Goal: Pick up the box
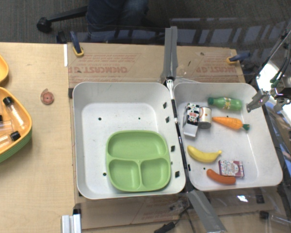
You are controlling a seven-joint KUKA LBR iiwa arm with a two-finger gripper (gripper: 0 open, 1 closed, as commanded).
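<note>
The box (231,168), small and pinkish-red, is lying flat in the right bin (274,152), just right of the banana (204,154) and slightly nearer the camera. A red sausage (220,177) is sitting against the box's near edge, also right of the banana. The box's long axis is running roughly left to right, nearly in line with the banana.

The gripper (256,103) is hanging over the bin's far right rim, well right of the banana and farther from the camera. So the box is lying well apart from the gripper, toward the camera and a little to the left. The carrot (228,123) is sitting between them, up and right of the banana.

At this size and angle I cannot tell whether the gripper is spread or pressed together. Nothing is showing in it, and it is touching none of the objects.

Judging from this, the reach is not yet begun. The sausage is crowding the box's near side, so a grip across the short axis is looking awkward.
</note>
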